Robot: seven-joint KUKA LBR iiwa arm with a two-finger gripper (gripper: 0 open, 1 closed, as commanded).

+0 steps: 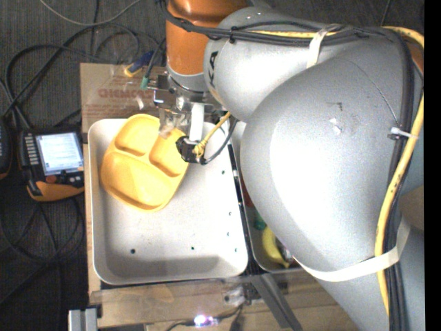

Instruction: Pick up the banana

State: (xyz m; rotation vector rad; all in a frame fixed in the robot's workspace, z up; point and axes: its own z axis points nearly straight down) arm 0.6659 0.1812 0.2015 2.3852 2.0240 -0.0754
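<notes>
Jaws poised low over the left bin [124, 254], at the far edge of a yellow plate [138, 174]. Whether they stand wide or narrow I cannot tell from this slant, with cable and wrist hardware crowding them. I see nothing held between them.

My arm [331, 150] reaches in from the right, its bulk passing over the right bin [253, 257], orange band [196, 5] at the top of the picture. The plate, a divided one, lies tilted against the far left corner of its bin and takes up most of that end. The near half of the white floor is bare.

The banana [275, 248] is not where I hover. It lies in the right bin, near that bin's left wall, a yellow sliver just visible beneath my arm, well apart from the jaws. A green thing [258, 223] sits just beyond it, mostly hidden.

By my judgement the pick has not begun: I am above the wrong bin, likely drawn by the plate's matching colour. Next I would have to lift clear, cross the shared wall and come down on the banana. Its place tight by the wall leaves little room on that side, and a miss is a fair risk.
</notes>
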